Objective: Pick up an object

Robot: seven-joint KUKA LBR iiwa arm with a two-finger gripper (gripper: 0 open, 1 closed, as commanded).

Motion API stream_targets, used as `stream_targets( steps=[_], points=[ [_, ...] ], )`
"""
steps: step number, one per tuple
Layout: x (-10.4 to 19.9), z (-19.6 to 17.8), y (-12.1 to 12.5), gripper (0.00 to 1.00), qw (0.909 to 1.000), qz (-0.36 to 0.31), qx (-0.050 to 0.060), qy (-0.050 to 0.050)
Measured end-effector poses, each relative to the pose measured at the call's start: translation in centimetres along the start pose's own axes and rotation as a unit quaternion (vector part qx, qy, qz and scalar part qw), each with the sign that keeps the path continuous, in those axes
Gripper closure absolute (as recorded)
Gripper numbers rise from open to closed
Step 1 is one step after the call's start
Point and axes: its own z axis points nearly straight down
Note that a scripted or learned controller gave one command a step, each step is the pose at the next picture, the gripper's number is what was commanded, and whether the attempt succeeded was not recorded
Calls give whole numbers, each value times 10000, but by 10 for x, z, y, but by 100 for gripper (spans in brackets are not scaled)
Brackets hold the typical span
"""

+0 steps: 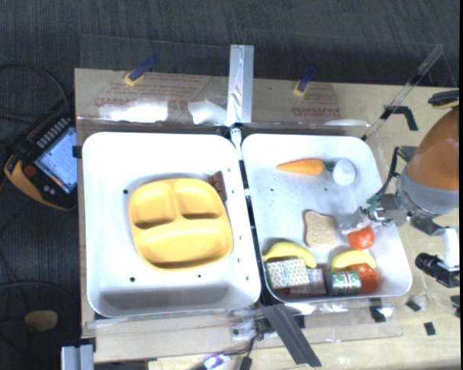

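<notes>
The right bin (386, 168) holds several food items: a carrot (301, 166), a small white round piece (343, 173), a slice of bread (319, 228), a banana (288, 250), a red tomato (360, 239), a small printed box (292, 274) and a can (345, 283). My gripper (365, 216) reaches in from the right over this bin's right side. It sits just above the tomato and to the right of the bread. I see nothing lifted off the bin floor.
The left bin (108, 160) bears a yellow divided plate (181, 220), with a small brown item (217, 183) at its upper right corner. A low wall (243, 199) separates the two bins. A handheld controller (50, 160) lies left of the bench.
</notes>
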Motion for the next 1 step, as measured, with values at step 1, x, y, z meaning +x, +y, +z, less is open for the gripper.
stream_targets(
  steps=[1],
  points=[
    [36, 15, -13, 100, 9998, 175, 32, 1]
  ],
)
